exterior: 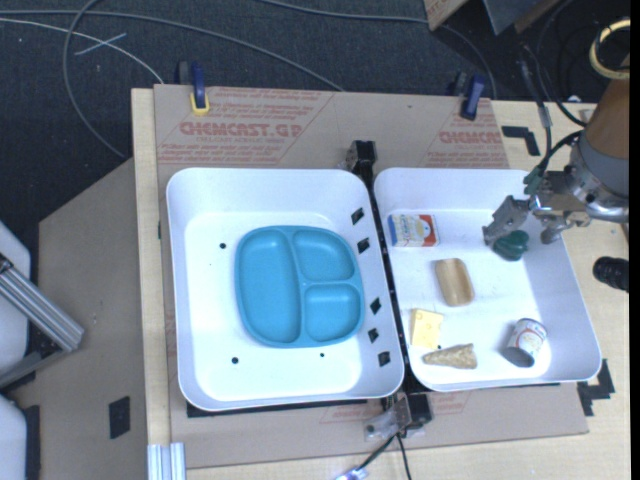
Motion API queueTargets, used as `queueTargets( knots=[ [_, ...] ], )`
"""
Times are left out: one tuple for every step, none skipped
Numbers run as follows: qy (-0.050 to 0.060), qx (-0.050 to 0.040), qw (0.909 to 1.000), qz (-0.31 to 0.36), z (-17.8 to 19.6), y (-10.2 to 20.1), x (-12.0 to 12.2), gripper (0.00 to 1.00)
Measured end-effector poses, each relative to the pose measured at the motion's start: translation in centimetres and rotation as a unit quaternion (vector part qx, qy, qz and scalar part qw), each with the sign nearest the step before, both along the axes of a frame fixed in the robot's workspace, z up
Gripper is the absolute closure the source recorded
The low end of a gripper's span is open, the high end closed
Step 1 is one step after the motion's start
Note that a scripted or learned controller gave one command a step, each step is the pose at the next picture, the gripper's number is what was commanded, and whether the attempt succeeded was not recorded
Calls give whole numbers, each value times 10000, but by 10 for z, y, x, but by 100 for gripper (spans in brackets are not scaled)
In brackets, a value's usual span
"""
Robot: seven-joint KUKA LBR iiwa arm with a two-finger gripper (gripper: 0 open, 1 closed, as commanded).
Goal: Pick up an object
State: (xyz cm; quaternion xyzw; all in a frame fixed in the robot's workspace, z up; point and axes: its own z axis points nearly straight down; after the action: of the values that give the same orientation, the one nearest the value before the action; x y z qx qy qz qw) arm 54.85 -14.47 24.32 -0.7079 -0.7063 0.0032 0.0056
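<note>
Two shallow white bins side by side on the bench (150, 298). Left bin (190, 268) carrying a blue three-compartment plate (298, 285) near its middle. Right bin (570, 298) holding the loose items: a small white packet with blue and red print (412, 230) at upper left, a tan bread-roll-like piece (454, 281) just below it, a pale yellow cheese-like square (426, 327) lower still, a tan wedge resembling a bread or pizza slice (449, 357) at the front, and a small can lying on its side (525, 339) at front right.

Claw (512, 236) poised over the upper right of the right bin, with a dark green rounded object (513, 245) right at its tip. Impossible to tell from this angle whether clenched, released, or actually gripping the green piece; contact unclear.

Handling, as a judgement: all of it looks like light toy food, probably rigid plastic, smooth and a little slippery. Green piece small and rounded, so likely to squirt out unless pinched across its widest part, squarely centred. Roll an easier bet, taken across its short width. Flat cheese square and wedge awkward, lying low against the bin floor with little edge to catch. Can liable to roll; best taken across its round body.
</note>
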Motion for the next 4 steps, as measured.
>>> queueTargets(
  knots=[
    [-57,-11,10000,14,6,0,2,0],
    [-26,-2,10000,12,-50,6,-7,0],
    [-30,-2,10000,11,-93,9,-4,0],
    [-39,-5,10000,7,-145,1,1,0]
  ],
)
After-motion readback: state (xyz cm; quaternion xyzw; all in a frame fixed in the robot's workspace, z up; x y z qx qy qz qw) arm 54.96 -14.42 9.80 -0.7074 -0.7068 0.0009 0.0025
